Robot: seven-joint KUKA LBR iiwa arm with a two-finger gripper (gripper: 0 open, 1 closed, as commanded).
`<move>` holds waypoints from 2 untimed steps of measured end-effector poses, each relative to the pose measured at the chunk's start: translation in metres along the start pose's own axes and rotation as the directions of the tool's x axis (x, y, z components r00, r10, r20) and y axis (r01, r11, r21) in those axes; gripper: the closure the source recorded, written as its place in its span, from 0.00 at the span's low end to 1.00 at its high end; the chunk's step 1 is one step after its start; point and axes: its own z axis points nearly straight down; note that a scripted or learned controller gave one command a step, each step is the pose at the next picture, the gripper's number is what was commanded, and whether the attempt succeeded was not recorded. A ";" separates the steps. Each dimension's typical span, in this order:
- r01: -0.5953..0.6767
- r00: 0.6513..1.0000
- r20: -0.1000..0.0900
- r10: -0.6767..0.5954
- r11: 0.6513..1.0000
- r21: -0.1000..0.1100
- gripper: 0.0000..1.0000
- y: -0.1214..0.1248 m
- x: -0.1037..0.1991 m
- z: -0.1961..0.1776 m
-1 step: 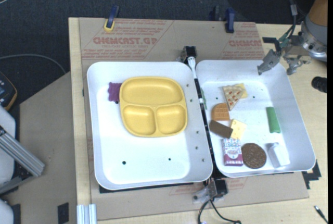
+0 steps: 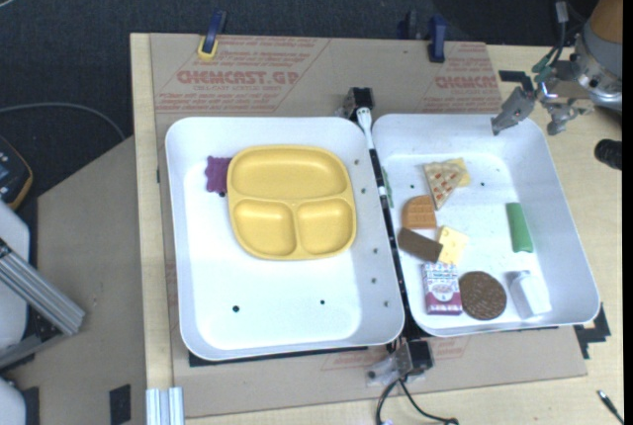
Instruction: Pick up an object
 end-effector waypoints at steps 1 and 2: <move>0.001 1.000 -0.001 -0.001 1.000 0.006 0.00 -0.004 0.010 0.054; 0.000 1.000 -0.001 0.000 1.000 0.005 0.00 -0.006 0.011 0.097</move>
